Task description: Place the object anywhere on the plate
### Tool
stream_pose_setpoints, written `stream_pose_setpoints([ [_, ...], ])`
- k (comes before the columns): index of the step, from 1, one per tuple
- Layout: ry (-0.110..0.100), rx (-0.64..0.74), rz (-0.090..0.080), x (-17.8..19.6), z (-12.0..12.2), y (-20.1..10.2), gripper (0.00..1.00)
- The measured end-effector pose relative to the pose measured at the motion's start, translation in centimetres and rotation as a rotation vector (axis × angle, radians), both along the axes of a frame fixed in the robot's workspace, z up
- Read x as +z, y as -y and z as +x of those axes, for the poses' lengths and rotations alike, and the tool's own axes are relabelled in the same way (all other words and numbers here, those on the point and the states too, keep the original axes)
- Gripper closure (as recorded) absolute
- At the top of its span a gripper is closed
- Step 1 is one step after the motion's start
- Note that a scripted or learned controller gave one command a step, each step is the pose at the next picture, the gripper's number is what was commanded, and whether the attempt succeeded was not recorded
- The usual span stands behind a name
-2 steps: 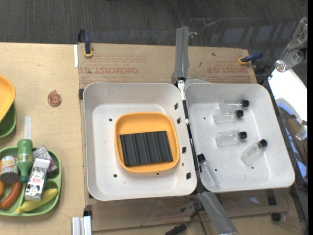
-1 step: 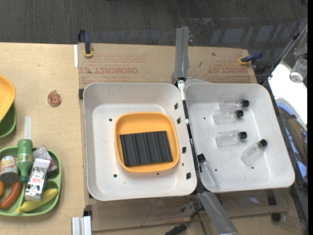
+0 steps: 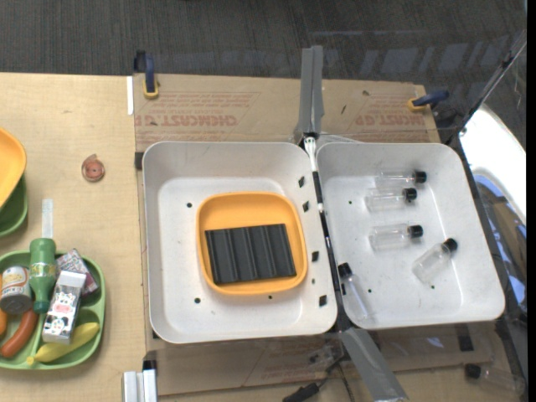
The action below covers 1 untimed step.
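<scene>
A yellow plate (image 3: 249, 208) with rounded corners lies in the middle of the left white bin (image 3: 172, 258). A dark grey ribbed rectangle (image 3: 250, 253) lies flat on the plate and covers most of its floor. Several clear vials with black caps lie on their sides in the right white bin (image 3: 473, 296): two close together at the back (image 3: 392, 180) (image 3: 387, 198), one in the middle (image 3: 391, 238), and one tilted nearer the front right (image 3: 433, 261).
On the wooden table to the left, a green tray (image 3: 84, 342) holds toy food and a green bottle. A yellow bowl (image 3: 8, 170) and a small pink disc (image 3: 93, 169) lie behind it. Clamps (image 3: 148, 80) pin the cardboard under the bins.
</scene>
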<state>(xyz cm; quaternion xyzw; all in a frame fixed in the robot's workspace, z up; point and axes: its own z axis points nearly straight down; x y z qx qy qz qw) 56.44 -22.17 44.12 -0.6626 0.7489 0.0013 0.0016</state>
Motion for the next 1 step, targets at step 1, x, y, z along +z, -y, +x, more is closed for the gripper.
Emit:
stream_pose_setpoints([
  [1,0.003,0.322,0.001,-0.08,9.59,-0.09,1.0],
])
